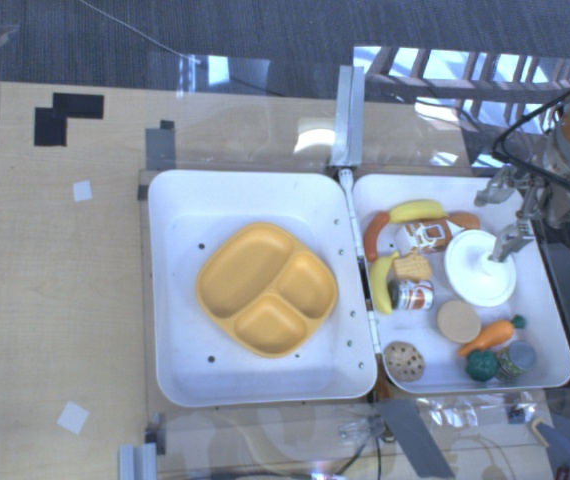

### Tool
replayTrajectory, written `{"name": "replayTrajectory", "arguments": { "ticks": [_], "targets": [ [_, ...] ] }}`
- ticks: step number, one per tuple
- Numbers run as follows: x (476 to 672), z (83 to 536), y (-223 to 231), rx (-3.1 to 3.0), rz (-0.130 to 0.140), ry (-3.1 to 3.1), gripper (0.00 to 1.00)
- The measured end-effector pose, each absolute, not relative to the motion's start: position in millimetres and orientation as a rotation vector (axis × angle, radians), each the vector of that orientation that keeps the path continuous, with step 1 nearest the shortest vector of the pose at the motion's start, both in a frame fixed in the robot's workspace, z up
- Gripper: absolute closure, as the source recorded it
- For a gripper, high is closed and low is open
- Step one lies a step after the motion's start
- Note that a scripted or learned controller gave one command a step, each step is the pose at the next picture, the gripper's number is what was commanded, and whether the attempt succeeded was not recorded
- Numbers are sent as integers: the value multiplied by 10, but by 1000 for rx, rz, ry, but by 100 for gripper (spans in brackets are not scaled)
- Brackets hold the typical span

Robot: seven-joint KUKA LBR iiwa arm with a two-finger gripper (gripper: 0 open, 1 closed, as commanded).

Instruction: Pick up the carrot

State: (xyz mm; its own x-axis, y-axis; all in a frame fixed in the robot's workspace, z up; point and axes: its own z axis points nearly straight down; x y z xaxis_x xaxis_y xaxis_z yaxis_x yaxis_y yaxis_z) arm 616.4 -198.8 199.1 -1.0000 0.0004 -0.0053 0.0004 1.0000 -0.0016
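The carrot (489,336) lies just below-right of the white plate (480,268), crowded by a tan disc (458,320) and green broccoli (482,366). The gripper (513,230), jaws apparently spread and empty, hangs at the plate's upper-right; it should be lowered across the carrot's narrow width.

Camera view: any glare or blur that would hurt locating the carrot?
Camera view: glare on the clear panel behind the bins, none on the small orange carrot, which reads soft but distinct in the right white bin; gripper slightly blurred.
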Motion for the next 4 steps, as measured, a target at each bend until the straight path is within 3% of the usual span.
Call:
{"name": "replayTrajectory", "arguments": {
  "ticks": [1,2,3,4],
  "targets": [
    [5594,1110,-1717,16,-4,3128,0],
    [5054,986,-1679,59,-12,3104,0],
    [5084,1087,-1665,46,-15,3098,100],
    [4910,2470,-1470,213,-3,3119,100]
  ]
}}
